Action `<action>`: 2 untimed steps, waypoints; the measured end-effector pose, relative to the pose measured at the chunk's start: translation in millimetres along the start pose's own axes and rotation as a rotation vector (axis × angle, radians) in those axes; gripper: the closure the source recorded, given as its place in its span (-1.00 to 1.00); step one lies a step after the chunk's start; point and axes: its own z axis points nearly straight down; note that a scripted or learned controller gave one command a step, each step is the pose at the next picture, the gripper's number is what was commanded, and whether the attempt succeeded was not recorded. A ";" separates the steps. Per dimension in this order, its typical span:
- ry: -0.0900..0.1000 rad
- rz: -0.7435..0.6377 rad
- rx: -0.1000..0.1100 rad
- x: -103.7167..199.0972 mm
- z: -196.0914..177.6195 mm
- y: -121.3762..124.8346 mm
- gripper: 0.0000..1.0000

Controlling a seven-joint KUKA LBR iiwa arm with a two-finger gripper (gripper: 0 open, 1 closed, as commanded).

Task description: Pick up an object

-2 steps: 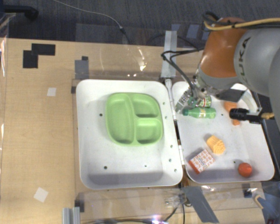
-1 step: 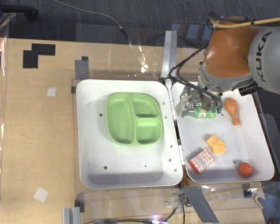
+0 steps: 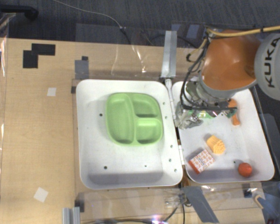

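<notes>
Objects loose in right bin (image 3: pixel 266 139); gripper (image 3: pixel 189 118) low at left wall, opening unclear

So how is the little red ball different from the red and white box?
The red ball is round and one plain colour; the red and white box is flat-sided, with a printed pattern. The ball sits near the right bin's front right corner; the box lies near its front left, turned at a slant. The ball looks smaller than the box. Both rest in the same white bin, clear of the gripper.
</notes>
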 end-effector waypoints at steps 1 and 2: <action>0.001 -0.377 0.000 56.6 -15.2 17.0 1.00; 0.001 -0.781 -0.003 76.1 -17.2 44.2 1.00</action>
